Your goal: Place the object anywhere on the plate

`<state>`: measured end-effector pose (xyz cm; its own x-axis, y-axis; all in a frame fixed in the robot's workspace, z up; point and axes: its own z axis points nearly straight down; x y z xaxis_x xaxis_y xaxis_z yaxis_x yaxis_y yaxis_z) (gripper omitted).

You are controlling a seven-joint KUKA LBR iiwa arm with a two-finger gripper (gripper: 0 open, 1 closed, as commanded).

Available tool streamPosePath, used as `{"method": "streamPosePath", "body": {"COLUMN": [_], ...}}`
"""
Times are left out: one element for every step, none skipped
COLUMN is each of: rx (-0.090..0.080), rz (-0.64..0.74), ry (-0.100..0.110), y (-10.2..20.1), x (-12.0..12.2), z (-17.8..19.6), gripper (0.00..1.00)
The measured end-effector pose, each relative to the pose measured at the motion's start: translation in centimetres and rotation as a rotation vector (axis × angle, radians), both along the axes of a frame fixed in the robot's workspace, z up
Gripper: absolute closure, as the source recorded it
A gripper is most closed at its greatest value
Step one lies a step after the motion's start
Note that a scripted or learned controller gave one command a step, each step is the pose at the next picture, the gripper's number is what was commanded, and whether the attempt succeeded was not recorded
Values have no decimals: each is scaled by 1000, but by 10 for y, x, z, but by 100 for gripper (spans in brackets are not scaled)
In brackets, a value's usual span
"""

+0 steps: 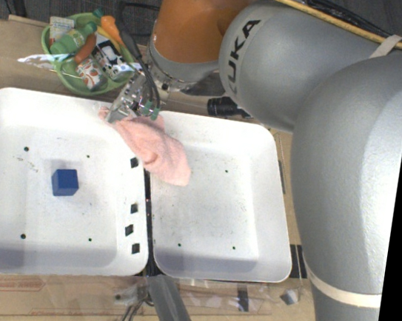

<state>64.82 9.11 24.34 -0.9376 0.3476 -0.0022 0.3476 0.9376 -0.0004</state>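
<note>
A blue cube (65, 181) sits on the floor of the left bin (2, 186), left of its centre. A pink plate (161, 151) lies tilted across the wall between the two bins, its upper left end right under my gripper (132, 107). The gripper hangs at the back of the bins, above the dividing wall, and touches or nearly touches the plate's far rim. The cube is well apart from the gripper, toward the front left. The big grey arm hides the bench's right side.
A green bowl (56, 67) full of assorted small items stands behind the left bin, close to the gripper. The right bin (237, 221) has the plate's lower end over its back left corner. Black clips (132, 220) line the divider.
</note>
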Motion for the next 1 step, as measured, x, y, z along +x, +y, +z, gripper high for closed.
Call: {"method": "streamPosePath", "body": {"rx": [0], "rz": [358], "ry": [-2], "y": [27], "x": [7], "z": [-11], "gripper": [100]}}
